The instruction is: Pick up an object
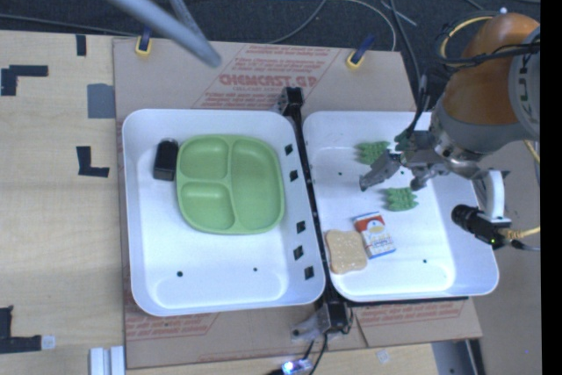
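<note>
1. The left bin (145, 277) holds a small black block (165, 160) just left of a green divided plate (231, 184).
2. The right bin (439, 272) holds a tan sponge (346, 251) touching a small red-and-white carton (375, 234) at its near side.
3. One green toy (372, 152) lies farther back, another (400, 200) right of the carton.
4. The pincer (395, 171) hangs between the green toys, fingers spread, gripping nothing.

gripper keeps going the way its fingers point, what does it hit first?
The gripper sits over the right bin, fingers aimed toward the view's lower left. Most likely first contact is bare bin floor just left of the lower green piece. If it travels flatter, the small red-and-white box comes next. Depth is unclear.
</note>
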### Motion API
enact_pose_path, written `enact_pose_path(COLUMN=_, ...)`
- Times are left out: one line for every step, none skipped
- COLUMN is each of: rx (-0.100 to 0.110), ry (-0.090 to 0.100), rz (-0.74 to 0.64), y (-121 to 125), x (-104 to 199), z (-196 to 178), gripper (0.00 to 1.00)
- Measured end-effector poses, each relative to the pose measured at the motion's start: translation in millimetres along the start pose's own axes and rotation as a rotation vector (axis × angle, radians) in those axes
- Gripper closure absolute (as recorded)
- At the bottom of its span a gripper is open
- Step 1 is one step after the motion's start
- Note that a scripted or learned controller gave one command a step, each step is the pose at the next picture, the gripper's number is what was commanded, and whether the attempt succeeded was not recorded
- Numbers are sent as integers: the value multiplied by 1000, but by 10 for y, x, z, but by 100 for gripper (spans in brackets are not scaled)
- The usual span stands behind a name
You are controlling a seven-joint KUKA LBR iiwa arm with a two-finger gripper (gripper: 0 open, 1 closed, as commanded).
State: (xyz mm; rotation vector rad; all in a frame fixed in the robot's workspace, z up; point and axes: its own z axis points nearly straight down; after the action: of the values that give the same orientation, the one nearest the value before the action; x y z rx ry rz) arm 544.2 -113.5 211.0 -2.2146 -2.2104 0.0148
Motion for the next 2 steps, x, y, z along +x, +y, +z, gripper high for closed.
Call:
enact_pose_path(rx=-14, ry=-2, rz=-4, y=27, x=3, z=-75, gripper=0)
enact_pose_path(rx=-9, ry=-2, rz=-3, y=27, x=40, z=567, gripper=0)
